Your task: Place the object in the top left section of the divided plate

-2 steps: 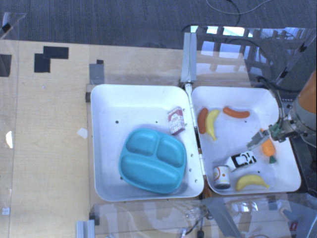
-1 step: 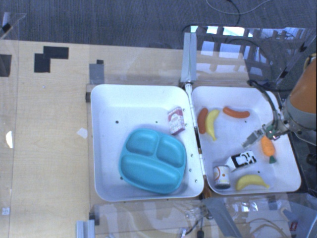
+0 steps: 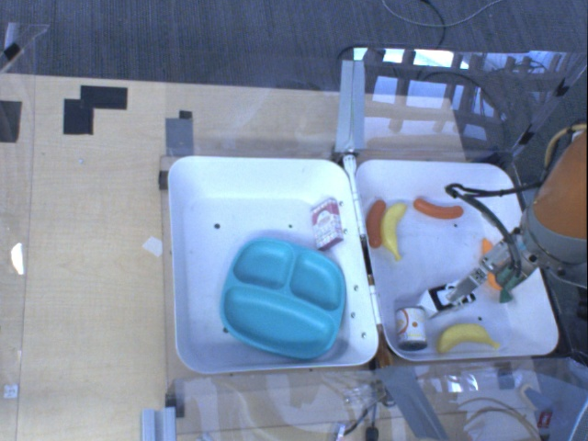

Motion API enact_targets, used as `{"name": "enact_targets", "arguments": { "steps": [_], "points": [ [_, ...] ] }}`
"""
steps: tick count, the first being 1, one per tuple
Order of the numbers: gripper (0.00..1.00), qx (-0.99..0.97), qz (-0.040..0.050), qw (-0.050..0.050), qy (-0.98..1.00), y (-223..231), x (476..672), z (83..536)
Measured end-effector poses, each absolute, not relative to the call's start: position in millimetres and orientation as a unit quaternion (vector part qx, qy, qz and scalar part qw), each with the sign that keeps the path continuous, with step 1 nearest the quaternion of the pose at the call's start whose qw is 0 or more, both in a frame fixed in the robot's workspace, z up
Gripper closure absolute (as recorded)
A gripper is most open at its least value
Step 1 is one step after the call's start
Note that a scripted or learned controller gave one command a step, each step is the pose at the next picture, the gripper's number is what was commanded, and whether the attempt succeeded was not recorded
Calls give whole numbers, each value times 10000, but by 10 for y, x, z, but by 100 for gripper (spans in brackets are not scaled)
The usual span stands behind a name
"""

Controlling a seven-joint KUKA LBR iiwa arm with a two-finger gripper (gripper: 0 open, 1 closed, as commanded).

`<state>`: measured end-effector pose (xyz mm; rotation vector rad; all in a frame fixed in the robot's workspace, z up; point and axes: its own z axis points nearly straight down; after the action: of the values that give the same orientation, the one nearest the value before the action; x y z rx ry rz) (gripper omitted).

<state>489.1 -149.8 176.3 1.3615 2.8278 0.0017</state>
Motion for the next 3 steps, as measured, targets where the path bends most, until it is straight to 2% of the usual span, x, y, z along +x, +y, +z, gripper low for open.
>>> {"name": "enact_targets", "arguments": {
  "steps": [1,2,3],
  "points": [
    [0,2422,1,48,9702,-1735,4900,2655],
    [0,1318,0,24,9913,-2028,4891,2079],
    [0,1120,-5,50,9937,-1842,4900,3030]
  ]
}}
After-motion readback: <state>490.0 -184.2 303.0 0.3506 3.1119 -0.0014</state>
